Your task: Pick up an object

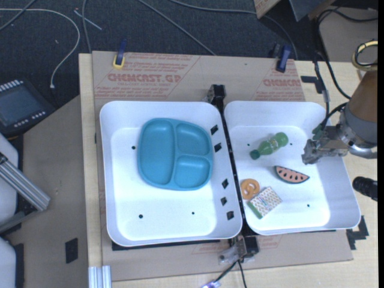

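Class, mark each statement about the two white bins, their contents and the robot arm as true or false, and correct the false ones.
1. The blue divided plate lies in the left bin. True.
2. The green bottle stands upright. False: it lies on its side in the right bin.
3. The watermelon slice lies in the same bin as the pretzel. True.
4. The gripper is over the left bin. False: it is at the right bin's right side, near the watermelon slice.
5. The small packet rests on the plate. False: it lies in the right bin, beside the pretzel.
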You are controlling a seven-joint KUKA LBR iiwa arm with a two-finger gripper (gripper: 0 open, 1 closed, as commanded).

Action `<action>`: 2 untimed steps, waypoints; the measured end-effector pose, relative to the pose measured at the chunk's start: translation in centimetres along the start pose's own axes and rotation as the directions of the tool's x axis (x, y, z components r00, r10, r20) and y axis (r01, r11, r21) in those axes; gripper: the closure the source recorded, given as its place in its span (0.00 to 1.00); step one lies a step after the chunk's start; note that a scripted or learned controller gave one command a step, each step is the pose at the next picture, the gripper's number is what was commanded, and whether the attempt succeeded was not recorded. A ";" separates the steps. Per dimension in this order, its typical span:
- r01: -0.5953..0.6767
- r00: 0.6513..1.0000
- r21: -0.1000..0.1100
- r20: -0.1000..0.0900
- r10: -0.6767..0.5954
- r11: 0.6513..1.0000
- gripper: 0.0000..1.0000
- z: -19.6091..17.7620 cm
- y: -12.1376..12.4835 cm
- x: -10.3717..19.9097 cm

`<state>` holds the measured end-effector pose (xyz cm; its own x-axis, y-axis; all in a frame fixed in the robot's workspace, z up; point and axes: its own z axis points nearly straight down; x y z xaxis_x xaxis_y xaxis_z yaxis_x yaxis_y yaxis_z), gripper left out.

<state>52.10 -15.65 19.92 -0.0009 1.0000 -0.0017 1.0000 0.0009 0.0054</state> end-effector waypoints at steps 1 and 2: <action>0.002 1.000 -0.002 0.000 -0.002 1.000 1.00 -5.2 0.1 1.0; 0.000 1.000 0.001 -0.001 0.000 1.000 1.00 -8.1 0.2 1.0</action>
<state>52.27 -14.62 28.03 -0.0013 1.0000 -0.0009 1.0000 0.0013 0.0045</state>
